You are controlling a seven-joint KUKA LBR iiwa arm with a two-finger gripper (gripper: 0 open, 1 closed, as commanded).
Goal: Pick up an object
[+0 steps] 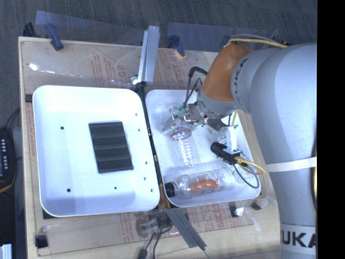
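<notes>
In the right bin (156, 104) a small clear ribbed bottle (187, 149) lies lengthwise near the middle. My gripper (181, 116) hangs low over this bottle's far end, right at or just above it. A larger clear bottle (204, 185) with a black cap and something orange inside lies across the bin's near side. In the left bin (59, 104) a black ribbed rectangular block (110, 146) lies flat at the centre.
The grey arm with its orange band (223, 80) covers the right bin's right side. A metal bar (148, 53) stands at the far end of the divide between the bins. Blue clamps (54, 38) sit on the bench's far edge.
</notes>
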